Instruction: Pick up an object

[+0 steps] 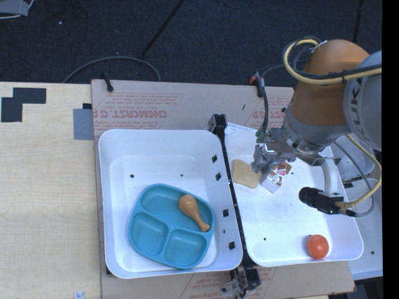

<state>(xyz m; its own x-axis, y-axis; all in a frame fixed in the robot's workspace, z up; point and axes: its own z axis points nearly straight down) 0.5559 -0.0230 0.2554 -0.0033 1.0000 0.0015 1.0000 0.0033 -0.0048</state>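
Observation:
My gripper [263, 164] hangs low over the back left part of the right bin [293, 242], under the grey and orange arm. Right at its tip lies a small white carton with red print [276, 177], partly hidden by the gripper. A tan bread-like slice [244, 174] rests just left of the gripper, near the divider between the bins. At the right bin's front right corner sits a red tomato [317, 246]. Whether the carton is in the gripper's grasp is hidden from this angle.
The left bin [118, 161] holds a blue compartment plate [156, 238] with a brown toy drumstick [194, 211] on it. A black cable fitting [321, 200] of the arm hangs over the right bin's right side. The black divider rail [225, 192] runs between the bins.

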